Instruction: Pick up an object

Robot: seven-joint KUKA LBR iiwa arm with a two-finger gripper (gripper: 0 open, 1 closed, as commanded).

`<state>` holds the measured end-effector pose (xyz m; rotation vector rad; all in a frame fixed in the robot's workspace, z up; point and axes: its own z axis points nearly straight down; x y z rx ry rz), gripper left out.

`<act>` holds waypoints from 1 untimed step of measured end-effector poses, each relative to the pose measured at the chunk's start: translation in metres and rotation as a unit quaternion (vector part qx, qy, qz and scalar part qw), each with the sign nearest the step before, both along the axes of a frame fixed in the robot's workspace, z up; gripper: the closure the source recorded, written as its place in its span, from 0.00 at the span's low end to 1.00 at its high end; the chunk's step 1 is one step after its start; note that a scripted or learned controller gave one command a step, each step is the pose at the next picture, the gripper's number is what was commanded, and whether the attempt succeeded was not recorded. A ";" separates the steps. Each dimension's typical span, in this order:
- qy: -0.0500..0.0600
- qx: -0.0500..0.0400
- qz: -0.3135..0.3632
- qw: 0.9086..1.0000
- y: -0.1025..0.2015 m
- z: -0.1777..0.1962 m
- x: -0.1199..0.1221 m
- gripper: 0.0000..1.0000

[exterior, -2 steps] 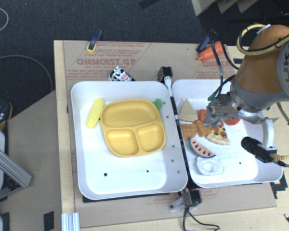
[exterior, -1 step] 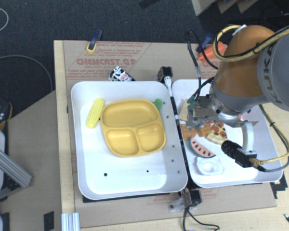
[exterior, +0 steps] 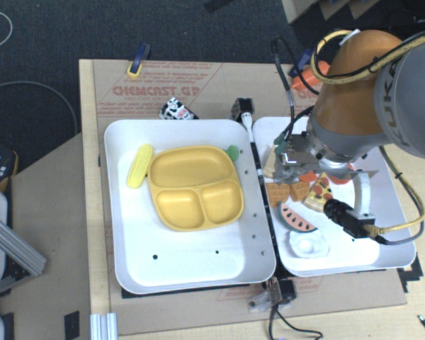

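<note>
A: We start at the claw (exterior: pixel 292 163). It sits low over the right bin (exterior: pixel 389 250), near that bin's left wall and toward its far end. The wrist and the orange band of the arm (exterior: pixel 354 83) cover most of it.

B: Do we see what the claw is doing?

A: We cannot tell whether it is released or clenched. We see nothing between it that we could call held.

B: What lies nearest?

A: Just below the claw we see a mix of small toy foods. An orange and red piece (exterior: pixel 314 190) lies just beside the wrist, and a watermelon slice (exterior: pixel 298 219) lies nearer the front. A white fried egg (exterior: pixel 307 245) rests by the front left corner of that bin. A black connector with a yellow cable (exterior: pixel 354 222) hangs over the bin's middle.

B: And the left bin (exterior: pixel 127 261)?

A: A yellow divided plate (exterior: pixel 195 186) fills its middle. A corn cob (exterior: pixel 139 166) lies just beside the plate's left edge. A small green thing (exterior: pixel 232 152) peeks out at the plate's far right corner.

B: Outside the bins?

A: On the far part of the surface (exterior: pixel 99 91) we see a small black and white toy (exterior: pixel 176 110), near the left bin's far wall. A blue and yellow clamp (exterior: pixel 137 60) grips the far edge.
</note>
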<state>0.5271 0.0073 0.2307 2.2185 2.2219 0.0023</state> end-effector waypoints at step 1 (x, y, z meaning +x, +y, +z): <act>0.003 0.001 0.000 1.000 0.013 -0.007 -0.006 1.00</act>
